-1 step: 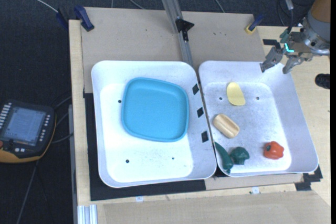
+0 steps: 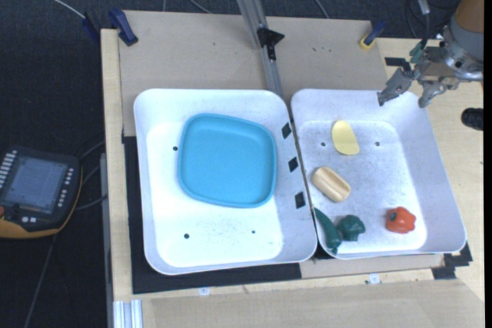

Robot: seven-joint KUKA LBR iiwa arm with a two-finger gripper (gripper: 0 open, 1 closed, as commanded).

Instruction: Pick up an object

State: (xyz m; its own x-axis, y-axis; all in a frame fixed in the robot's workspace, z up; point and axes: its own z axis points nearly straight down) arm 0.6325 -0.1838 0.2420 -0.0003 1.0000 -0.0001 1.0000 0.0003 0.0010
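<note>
Over the right bin's (image 2: 438, 165) far right corner you see the fingers (image 2: 409, 91), spread apart with nothing between them, hanging off the grey wrist that reaches in from the right. Every candidate lies down and to the left of them, inside that bin. Nearest is the yellow piece (image 2: 345, 137), its long axis running roughly toward you and away; just below it sits the tan roll (image 2: 330, 183), lying on a diagonal. Well further off, along the near wall, are the red pepper (image 2: 400, 220) and the green piece (image 2: 344, 227). I judge the yellow piece the shortest reach: you would move left and toward the near side, then descend. The left bin (image 2: 154, 165) holds a blue plate (image 2: 227, 160), well apart from the fingers.
</note>
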